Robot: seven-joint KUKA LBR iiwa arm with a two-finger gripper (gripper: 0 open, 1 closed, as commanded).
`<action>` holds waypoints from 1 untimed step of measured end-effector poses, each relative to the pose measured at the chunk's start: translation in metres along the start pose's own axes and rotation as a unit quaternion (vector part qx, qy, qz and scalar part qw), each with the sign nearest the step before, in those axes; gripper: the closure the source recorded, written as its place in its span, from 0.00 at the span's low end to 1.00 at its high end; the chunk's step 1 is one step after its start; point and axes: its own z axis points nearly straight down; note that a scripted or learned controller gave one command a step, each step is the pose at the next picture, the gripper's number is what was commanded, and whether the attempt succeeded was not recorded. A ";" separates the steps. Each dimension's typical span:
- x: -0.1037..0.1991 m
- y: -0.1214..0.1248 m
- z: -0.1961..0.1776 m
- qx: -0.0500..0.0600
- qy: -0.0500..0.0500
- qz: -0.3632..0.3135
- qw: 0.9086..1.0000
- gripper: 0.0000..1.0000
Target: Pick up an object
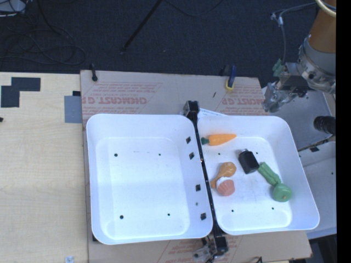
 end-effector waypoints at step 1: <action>0.050 0.039 0.023 0.002 0.001 -0.003 1.000 1.00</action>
